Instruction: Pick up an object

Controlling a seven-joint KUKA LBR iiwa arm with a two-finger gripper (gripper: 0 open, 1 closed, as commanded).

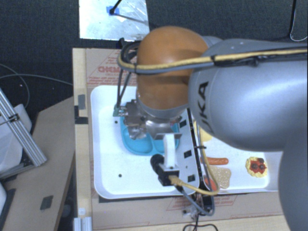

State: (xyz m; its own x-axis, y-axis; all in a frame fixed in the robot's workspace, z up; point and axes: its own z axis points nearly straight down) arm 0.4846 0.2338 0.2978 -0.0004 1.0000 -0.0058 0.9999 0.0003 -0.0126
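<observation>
The grey arm, with its orange band, covers most of both bins. Its gripper hangs low over the left bin, right above a light blue dish-like object. The wrist hides the top half of that object. I cannot make out whether the gripper touches it. In the right bin lie a red sausage, a tan speckled bread piece, a yellow round piece with red spots and a yellow item partly behind the arm.
A black cable and a yellow cable run down from the wrist across the divider between the bins. The bins rest on cardboard. A foil sheet lies behind them, and a metal frame stands at the left.
</observation>
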